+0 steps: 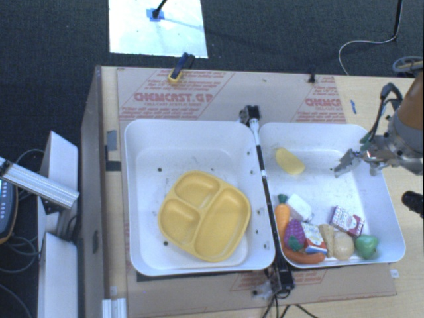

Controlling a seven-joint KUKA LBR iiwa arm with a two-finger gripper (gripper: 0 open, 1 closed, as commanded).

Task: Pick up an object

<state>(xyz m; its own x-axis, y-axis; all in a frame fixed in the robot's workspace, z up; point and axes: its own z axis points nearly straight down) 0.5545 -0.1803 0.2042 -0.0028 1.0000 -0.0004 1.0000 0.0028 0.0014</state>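
From the camera view above the desk [218, 88], my hand [361, 159] hung over the upper right part of the right bin [384, 211], near its far wall. Whether it was spread or pressed together I could not tell; the metal parts at the tip were too small and blurred. Nothing showed in its grip, so I judged no object had been picked up yet.

Nearest the hand lay a pale yellow lemon-like piece [290, 161], alone on the bin floor, to the hand's left and apart from it. The other things were crowded along the near edge of the same bin: a carrot [283, 217], a small white block [299, 207], a purple-and-white packet [296, 234], a red-and-white carton [346, 220], a potato-like lump [341, 244] and a green pepper [366, 246], several of them touching.

The left bin [142, 177] held a yellow divided plate [204, 215], well apart from my hand.

By my reckoning the task was at its start: choosing a piece, descending, closing and lifting were all left.
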